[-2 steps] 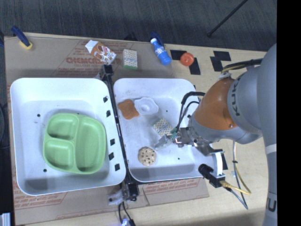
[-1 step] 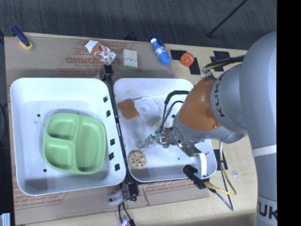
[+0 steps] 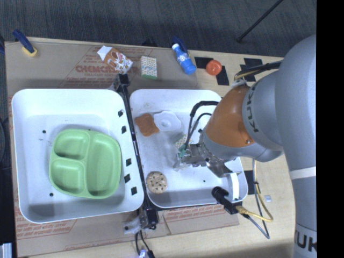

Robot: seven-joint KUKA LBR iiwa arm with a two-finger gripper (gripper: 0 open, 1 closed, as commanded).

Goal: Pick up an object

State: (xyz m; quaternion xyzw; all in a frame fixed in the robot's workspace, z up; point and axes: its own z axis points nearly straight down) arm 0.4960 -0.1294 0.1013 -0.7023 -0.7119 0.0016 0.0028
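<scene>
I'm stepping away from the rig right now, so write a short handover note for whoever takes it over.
Gripper: low in the right bin, over its middle; whether it is open or shut cannot be seen.
Things in the right bin: brown piece, white lid, cookie. Green divided plate lies in the left bin.
Done: nothing visibly lifted.
Left: grasp one object and raise it.

Grey arm [image 3: 301,117] enters from right, bends down steeply. Orange band [image 3: 231,123] sits above wrist, facing camera. Black cables loop from wrist toward hand [image 3: 185,157]. Hand points down, low, left of band. Wrist body hides most of hand from above.
</scene>
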